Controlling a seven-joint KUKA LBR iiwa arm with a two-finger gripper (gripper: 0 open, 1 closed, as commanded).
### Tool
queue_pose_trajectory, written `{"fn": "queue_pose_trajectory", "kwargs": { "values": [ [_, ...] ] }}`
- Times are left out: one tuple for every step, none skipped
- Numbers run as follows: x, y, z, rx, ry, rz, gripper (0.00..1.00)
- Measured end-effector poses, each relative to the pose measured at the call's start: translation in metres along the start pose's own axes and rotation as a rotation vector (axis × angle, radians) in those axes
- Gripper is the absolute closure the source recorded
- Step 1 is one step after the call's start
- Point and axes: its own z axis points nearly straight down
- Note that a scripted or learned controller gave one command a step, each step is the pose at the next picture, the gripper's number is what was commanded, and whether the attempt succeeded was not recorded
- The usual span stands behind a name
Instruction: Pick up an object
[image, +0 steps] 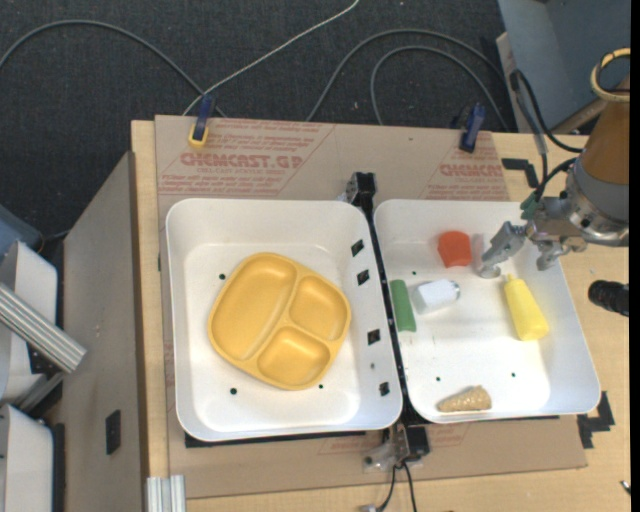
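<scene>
From my console: the gripper (518, 250) hangs spread wide and holding nothing over the right bin (560, 400), between an orange block (454, 248) and a yellow banana-shaped toy (524, 308); a 3-compartment yellow tray (278, 320) fills the left bin (190, 300).

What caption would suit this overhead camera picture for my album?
Robot gripper hovers over the right bin of small items, near an orange block and yellow piece; a yellow tray fills the left bin.

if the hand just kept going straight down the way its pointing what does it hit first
Probably bare floor of the right bin. The hand hangs between the orange block and the yellow object, over neither as far as this slanted view shows; depth is unclear.
</scene>
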Motion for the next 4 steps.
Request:
{"fn": "queue_pose_trajectory", "kwargs": {
  "values": [
    [0.000, 0.003, -0.008, -0.014, -0.003, -0.003, 0.00],
    [0.008, 0.009, 0.051, -0.009, -0.001, -0.004, 0.00],
    [0.006, 0.012, 0.094, -0.008, -0.001, -0.003, 0.00],
    [0.006, 0.018, 0.121, -0.028, -0.003, -0.006, 0.00]
  ]
}}
